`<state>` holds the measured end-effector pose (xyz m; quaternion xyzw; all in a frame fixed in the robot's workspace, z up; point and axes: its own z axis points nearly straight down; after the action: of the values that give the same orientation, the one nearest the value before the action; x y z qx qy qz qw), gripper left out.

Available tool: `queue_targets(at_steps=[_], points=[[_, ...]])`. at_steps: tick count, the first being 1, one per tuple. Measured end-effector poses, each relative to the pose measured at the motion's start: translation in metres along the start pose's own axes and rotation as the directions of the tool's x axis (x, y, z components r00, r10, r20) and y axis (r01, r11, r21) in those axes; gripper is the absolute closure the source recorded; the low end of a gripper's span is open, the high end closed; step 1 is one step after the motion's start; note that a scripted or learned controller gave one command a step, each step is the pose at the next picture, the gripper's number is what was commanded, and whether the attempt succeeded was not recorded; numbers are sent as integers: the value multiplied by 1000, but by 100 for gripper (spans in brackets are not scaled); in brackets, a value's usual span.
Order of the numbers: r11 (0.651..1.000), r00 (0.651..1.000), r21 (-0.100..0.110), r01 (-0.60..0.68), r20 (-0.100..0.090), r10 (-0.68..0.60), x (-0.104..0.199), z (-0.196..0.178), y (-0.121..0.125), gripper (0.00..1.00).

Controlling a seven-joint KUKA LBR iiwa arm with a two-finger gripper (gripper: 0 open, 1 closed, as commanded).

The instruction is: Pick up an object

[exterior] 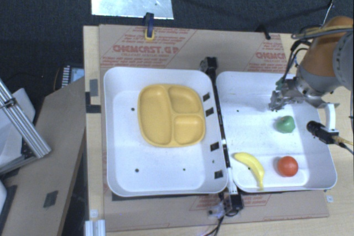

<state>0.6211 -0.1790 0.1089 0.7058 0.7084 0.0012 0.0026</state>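
A: Where is the gripper (276, 101)?

B: It hangs over the right bin (243, 91), toward that bin's far right part, at the end of the arm (323, 61) reaching in from the right. It sits just up and left of the green object (285, 124).

A: How far open is it?

B: That cannot be told. The gripper is small and dark against the white bin floor, and its tips blur together.

A: Does it hold anything?

B: Nothing shows between its tips. The green object lies on the bin floor, near the gripper; whether they touch cannot be told.

A: What else lies in that bin?

B: 3 objects in all. Besides the green one, a red ball (287, 166) rests near the front right corner, below the green object and apart from it. A banana (250, 167) lies along the front edge, left of the ball, with a gap between them.

A: And the left bin (119, 119)?

B: It bears 1 yellow plate (168, 114) with 3 compartments, lying flat near the middle.

A: What do the bins rest on?

B: The counter (166, 44), with brown printed board under both bins.
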Motion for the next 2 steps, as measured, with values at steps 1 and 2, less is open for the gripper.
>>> queue_targets(at_steps=[1, 2], points=[[1000, 1000, -1, 1, 0, -1, 2, -44, 4, 100], [1000, 1000, -2, 3, 0, -3, 4, -89, 9, 100]])
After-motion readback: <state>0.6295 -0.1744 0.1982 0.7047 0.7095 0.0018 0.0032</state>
